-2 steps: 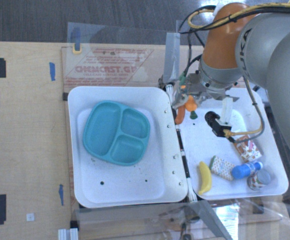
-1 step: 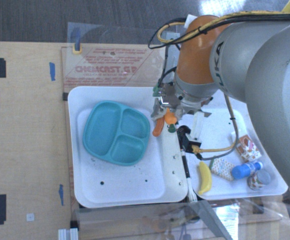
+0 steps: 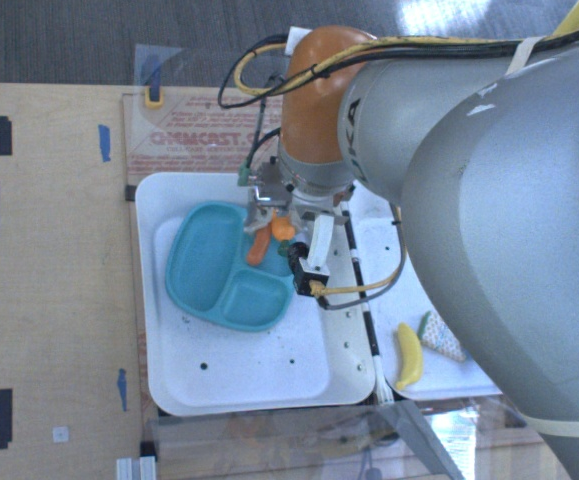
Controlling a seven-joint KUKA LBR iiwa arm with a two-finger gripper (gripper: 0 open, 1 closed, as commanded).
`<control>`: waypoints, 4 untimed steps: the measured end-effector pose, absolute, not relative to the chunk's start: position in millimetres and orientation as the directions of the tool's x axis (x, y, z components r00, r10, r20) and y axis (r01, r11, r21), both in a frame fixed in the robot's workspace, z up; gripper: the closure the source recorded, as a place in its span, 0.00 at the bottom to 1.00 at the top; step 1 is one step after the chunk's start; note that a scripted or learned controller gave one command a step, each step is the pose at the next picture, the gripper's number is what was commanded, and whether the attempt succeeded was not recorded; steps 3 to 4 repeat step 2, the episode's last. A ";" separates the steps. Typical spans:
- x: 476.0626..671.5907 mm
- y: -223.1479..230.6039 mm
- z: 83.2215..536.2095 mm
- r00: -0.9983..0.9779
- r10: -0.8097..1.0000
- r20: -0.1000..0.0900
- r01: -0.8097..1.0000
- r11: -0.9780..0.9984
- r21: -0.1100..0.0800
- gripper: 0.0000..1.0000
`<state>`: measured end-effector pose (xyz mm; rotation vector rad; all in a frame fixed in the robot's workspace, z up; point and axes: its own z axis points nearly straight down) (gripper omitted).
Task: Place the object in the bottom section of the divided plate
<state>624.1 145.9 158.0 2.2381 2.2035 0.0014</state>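
A teal divided plate (image 3: pixel 209 268) lies in the left white bin (image 3: pixel 239 383). Its large section is on the left and a smaller section (image 3: pixel 254 303) sits at the lower right. My gripper (image 3: pixel 269 230) hangs over the plate's upper right rim, pointing down. An orange carrot-like object (image 3: pixel 258 248) sits between its fingers, slanting down over the plate's edge, with a dark green bit beside it. The arm's wrist hides the plate's upper right corner.
A yellow banana (image 3: pixel 407 356) lies in the right bin (image 3: pixel 354 358) near the divider between the bins. A pale speckled object (image 3: pixel 441 336) rests just right of it. The big grey arm covers most of the right bin. A wooden bench top (image 3: pixel 49 268) extends to the left.
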 end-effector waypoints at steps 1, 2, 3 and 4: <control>665.9 227.6 127.8 -0.199 0.980 0.000 0.980 0.199 0.002 1.00; 665.8 227.6 127.4 -0.199 0.980 0.000 0.980 0.199 0.002 0.00; 665.8 227.6 127.4 -0.199 0.980 0.000 0.980 0.199 0.002 0.00; 665.8 227.6 127.4 -0.199 0.980 0.000 0.980 0.199 0.002 0.00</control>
